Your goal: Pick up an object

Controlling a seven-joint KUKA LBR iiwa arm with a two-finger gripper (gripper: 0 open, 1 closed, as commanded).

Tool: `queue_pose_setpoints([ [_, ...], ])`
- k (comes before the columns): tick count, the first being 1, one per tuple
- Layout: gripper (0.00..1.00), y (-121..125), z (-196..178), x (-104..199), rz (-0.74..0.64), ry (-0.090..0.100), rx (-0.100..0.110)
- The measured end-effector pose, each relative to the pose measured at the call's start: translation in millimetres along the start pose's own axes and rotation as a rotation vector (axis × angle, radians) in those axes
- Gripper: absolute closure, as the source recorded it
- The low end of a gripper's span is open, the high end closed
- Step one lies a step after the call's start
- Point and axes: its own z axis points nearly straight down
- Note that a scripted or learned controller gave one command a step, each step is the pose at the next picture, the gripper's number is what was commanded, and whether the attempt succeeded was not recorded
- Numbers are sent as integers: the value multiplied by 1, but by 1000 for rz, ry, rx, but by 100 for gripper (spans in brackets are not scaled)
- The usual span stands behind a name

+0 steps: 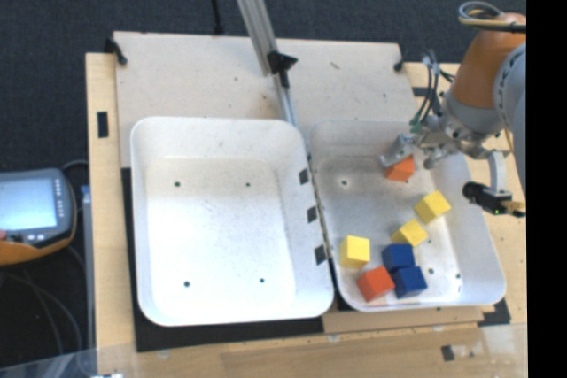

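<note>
In the right bin, toward its upper part, the gripper is clamped on an orange block, which shows between its fingers. The block looks light, stiff and easy to pinch across two flat opposite faces.

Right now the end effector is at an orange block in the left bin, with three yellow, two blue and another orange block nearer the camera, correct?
Not quite: the camera view shows the end effector at the orange block in the right bin, not the left. The rest holds: three yellow blocks, two blue blocks and another orange block lie nearer the camera.
</note>
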Motion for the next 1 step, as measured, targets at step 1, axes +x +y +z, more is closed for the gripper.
queue_pose_setpoints([
  [1, 0, 0, 20, 44, -4, -5, -3],
])
